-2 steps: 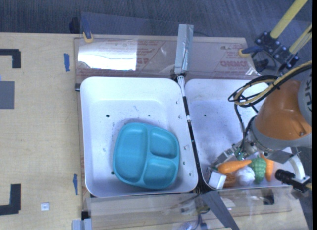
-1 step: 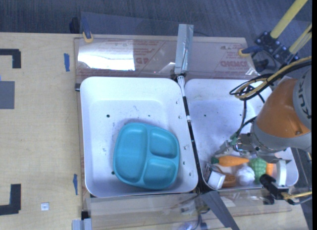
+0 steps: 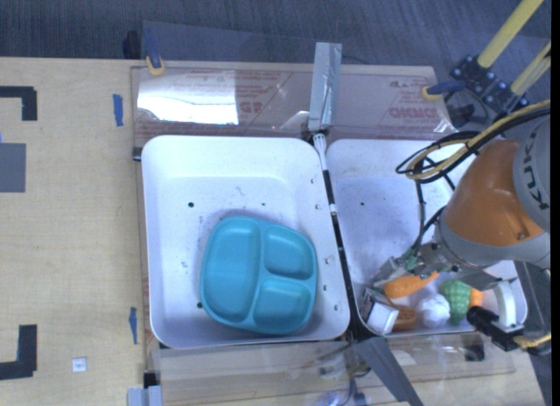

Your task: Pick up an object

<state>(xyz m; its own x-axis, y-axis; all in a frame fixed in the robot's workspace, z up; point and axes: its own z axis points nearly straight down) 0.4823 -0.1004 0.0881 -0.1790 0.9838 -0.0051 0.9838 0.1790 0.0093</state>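
Orange carrot-like toy (image 3: 405, 287) is the thing I'd go for; it lies in the near end of the right bin (image 3: 367, 203), and I'll place everything else relative to it. My gripper (image 3: 426, 262) hangs just above and a bit right of it, w/ the arm's orange band up behind; can't tell how my tips stand, they're lost in the clutter. Risks as I judge them: a white lump (image 3: 435, 309) and green piece (image 3: 455, 295) sit touching or nearly touching the toy on its right, and a small white cup-ish thing (image 3: 379, 315) just left-below, so a closing grab could pinch two items or shove one aside. The toy's round, so it could roll out. The bin wall is close below it, so I may catch it. The blue tray (image 3: 259, 275), far left in the other bin, is no issue.
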